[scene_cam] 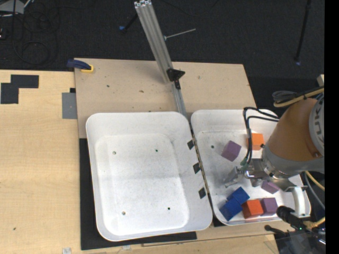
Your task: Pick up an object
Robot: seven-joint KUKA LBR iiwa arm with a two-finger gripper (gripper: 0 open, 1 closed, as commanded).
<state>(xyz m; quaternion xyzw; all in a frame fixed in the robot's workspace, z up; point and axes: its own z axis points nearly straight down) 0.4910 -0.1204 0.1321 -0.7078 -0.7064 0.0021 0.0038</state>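
Two-finger metal gripper (237,174) low over the floor of the right shallow white plastic bin (212,121), fingers spread apart, nothing between them. Purple foam cube (231,150) just above it; blue foam block (234,202) just below, beside an orange foam block (253,208) and a pale purple block (269,205). Another orange block (257,141) and a small purple piece (269,187) partly hidden behind the wrist. Left white bin (139,121) alongside.
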